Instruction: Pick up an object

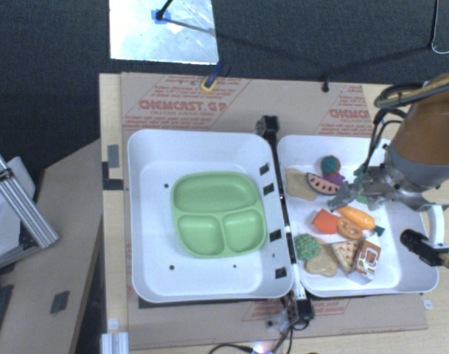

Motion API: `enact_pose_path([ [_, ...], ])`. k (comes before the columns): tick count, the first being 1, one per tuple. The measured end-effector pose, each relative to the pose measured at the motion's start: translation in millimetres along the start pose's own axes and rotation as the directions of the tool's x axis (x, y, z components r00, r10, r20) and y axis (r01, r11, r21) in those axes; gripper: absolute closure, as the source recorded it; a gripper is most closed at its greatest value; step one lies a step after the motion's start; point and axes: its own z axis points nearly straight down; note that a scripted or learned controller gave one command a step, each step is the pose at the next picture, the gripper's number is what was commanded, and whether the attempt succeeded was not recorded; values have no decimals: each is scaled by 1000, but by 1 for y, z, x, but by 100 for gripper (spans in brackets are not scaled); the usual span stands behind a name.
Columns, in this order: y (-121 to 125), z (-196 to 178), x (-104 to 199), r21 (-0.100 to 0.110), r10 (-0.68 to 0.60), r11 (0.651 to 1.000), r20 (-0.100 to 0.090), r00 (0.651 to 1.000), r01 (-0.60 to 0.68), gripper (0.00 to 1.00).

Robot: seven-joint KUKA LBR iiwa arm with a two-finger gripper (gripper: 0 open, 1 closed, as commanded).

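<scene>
The right bin (412, 271) holds several toy foods: a watermelon slice (324, 183), a tan flat piece (300, 183), a bunch of grapes (330, 165), an orange carrot (355, 216), a red-orange piece (325, 221), broccoli (307, 246), a toast triangle (345, 253) and a small carton (368, 259). My gripper (354, 191) hangs low over the middle of this bin, just above the carrot and right of the watermelon slice. The wrist hides what lies directly beneath it.
The left bin (147, 198) bears a green divided plate (218, 214). A black divider (277, 212) runs between the bins. A black part (423, 248) juts over the right bin's right edge. The grey and orange arm (427, 135) covers that bin's far right corner.
</scene>
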Motion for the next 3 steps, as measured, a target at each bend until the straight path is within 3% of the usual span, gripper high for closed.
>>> enact_pose_path([
  [1,3,-7,0,-13,-3,1000,2,1000,3,0],
  [3,0,79,5,-10,-1,1000,1,1000,1,0],
])
